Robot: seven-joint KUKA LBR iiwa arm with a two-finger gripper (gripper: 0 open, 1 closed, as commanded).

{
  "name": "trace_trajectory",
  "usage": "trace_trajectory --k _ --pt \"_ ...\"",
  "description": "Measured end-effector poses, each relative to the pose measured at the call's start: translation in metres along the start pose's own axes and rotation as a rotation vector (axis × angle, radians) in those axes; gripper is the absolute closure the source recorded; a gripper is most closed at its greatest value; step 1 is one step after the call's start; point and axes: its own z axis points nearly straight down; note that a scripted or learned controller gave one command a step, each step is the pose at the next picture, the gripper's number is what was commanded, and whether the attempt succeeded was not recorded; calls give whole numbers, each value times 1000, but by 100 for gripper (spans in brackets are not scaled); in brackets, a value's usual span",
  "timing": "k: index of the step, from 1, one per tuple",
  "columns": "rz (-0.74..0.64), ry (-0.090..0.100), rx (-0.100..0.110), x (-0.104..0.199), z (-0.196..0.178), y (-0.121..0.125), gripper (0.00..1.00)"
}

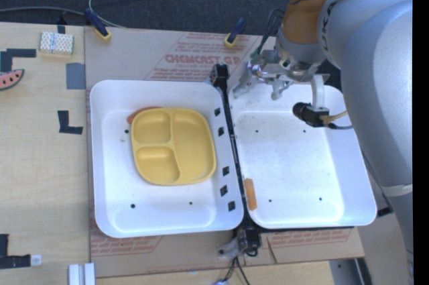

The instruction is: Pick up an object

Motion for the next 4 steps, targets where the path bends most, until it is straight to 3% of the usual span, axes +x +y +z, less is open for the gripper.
trace_trajectory --k 1,2,3,4 --pt "-2 3 -2 66 -1 0 0" --pt "-2 -1 0 64 -10 0 100" --pt "-2 -2 0 64 -10 0 0" --pt "-3 -3 1 65 -20 0 100"
